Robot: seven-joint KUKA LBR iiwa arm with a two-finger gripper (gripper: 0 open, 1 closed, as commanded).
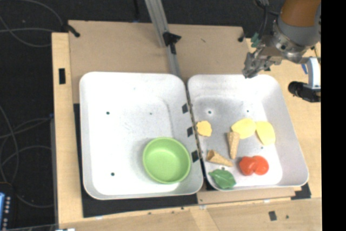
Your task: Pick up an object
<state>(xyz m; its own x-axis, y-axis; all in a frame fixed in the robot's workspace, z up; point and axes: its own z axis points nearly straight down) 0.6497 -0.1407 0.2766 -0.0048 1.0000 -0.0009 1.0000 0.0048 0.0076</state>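
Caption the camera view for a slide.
Gripper above the right bin's far edge; toy foods lie near its front; a green bowl sits in the left bin.

Two bins sit side by side on the bench [124, 46], their inner walls touching. The left bin [108, 100] holds a bowl [166, 160] near its front right corner. The right bin [281, 111] holds a cluster of toy foods in its front half: a small round piece [204, 129] by the left wall, two flat pieces [244, 128] [265, 132] side by side to its right, a cone [233, 144] just below them, another cone [219, 158] lying left of it, a tomato [253, 165] at the front right, and a leaf [223, 178] at the front rim. The gripper [254, 68] hangs over the right bin's back rim. A slanted pole [154, 2] stands behind the bins.
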